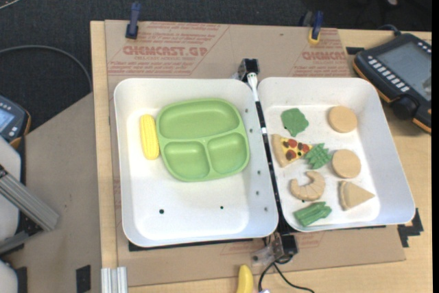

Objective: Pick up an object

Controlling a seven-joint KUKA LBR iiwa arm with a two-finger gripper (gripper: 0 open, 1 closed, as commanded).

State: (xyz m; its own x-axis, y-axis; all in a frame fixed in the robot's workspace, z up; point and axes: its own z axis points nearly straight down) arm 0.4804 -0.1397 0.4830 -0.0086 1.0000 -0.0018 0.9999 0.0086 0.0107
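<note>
The left bin (130, 168) holds a green tray (202, 139) with a yellow corn (149, 136) just beside its left edge. The right bin (391, 154) holds a pizza slice (289, 148), two round cookies (342, 119), green leaves (295, 121), a broken pretzel (307, 186), a wedge (354, 195) and green beans (312, 214).

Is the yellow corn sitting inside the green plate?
No, the corn lies on the white floor of the left bin, just beside the green plate, not in any compartment.
</note>
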